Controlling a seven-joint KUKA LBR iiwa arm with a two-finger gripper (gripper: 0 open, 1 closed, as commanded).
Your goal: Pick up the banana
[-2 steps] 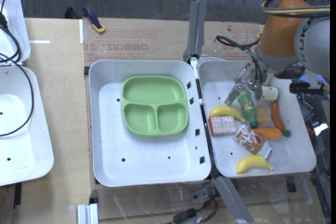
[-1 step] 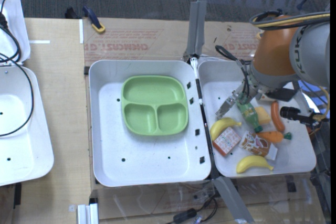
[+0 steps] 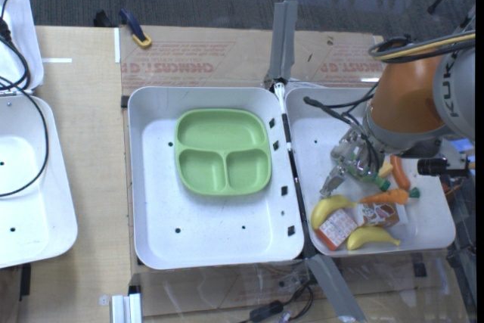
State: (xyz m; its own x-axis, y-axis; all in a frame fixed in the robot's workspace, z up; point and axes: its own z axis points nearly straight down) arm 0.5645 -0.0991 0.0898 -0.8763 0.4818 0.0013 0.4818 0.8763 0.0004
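- Overhead, the hand (image 3: pixel 346 163) hangs in the right bin (image 3: pixel 318 117), just above the bananas; whether it is released or clenched, I cannot tell.
- One banana (image 3: pixel 330 207) lies below the hand, a second banana (image 3: pixel 370 238) near the bin's front edge, a snack packet (image 3: pixel 338 228) between them.
- Risk: carrots (image 3: pixel 387 197) and packet crowd the fruit; a descent could snag a neighbour.
- Arm (image 3: pixel 408 98) hides the bin's back corner.
- Green plate (image 3: pixel 224 150) sits in the left bin (image 3: pixel 151 185).

We see our arm (image 3: pixel 423 98) with its broad orange band, grey casing lettered "KU", black cables, and metal gripper (image 3: pixel 349 163).
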